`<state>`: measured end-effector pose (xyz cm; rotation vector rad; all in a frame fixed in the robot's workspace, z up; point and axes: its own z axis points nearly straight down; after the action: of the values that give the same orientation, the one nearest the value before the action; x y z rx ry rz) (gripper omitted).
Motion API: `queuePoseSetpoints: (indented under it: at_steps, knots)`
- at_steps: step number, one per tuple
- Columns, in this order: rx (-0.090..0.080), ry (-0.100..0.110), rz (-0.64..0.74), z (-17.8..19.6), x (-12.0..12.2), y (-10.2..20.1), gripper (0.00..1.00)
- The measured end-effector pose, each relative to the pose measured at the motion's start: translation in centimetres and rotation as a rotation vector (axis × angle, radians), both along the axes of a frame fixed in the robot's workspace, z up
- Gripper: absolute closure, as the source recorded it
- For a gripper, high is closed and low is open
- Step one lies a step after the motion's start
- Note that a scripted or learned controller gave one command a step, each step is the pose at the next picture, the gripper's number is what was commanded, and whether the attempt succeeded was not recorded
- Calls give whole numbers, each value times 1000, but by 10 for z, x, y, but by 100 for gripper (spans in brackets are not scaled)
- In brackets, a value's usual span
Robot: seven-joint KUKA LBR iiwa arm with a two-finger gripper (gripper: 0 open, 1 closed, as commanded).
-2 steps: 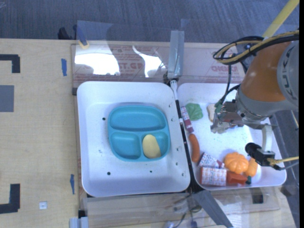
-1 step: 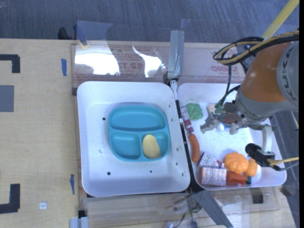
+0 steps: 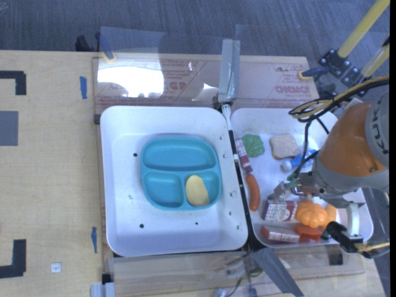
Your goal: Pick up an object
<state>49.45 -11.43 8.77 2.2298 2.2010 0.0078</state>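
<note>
Objects for picking crowd the right bin (image 3: 365, 228): a green piece (image 3: 253, 145) and a tan slice (image 3: 284, 145) at its far end, a red sausage (image 3: 253, 191) along its left wall, a red-and-white packet (image 3: 278, 211) and an orange pumpkin-like toy (image 3: 311, 215) nearer the front; the gripper (image 3: 296, 187) sits low just above the packet and pumpkin, and whether its fingers are spread or closed I cannot tell, nor whether they hold anything. Beside it on the surface (image 3: 43, 184), the left bin (image 3: 117, 166) carries a blue divided tray (image 3: 176, 156); a yellow lemon-like piece (image 3: 197, 190) lies in the tray's front right compartment.
</note>
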Motion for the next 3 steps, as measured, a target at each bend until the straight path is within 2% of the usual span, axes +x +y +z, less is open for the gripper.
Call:
queuePoseSetpoints:
  at_steps: [1,2,3]
  knots:
    - [1,2,-16,0,42,-15,0]
    - [3,3,37,0,-13,20,0]
    - [0,-4,35,11,-11,20,100]
